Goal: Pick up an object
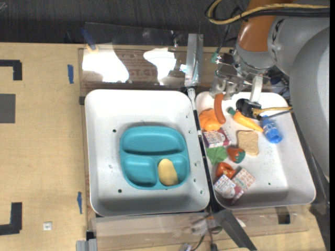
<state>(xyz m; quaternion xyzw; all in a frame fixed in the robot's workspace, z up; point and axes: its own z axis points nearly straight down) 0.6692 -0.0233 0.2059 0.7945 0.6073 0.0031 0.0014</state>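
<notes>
The gripper (236,92) hangs with fingers spread wide and holding nothing — just above the carrot (247,121), beside the sausage (219,107) and blue bottle (271,129).

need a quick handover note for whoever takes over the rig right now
Gripper: above the far end of the right bin, over the toy food; finger state unclear, nothing seen held.
Things: hot dog, orange pepper, carrot, bread slice, blue bottle in the right bin. Teal tray with a potato in the left bin.
Done: no pick visible.
Left: grasp and lift one object.
</notes>
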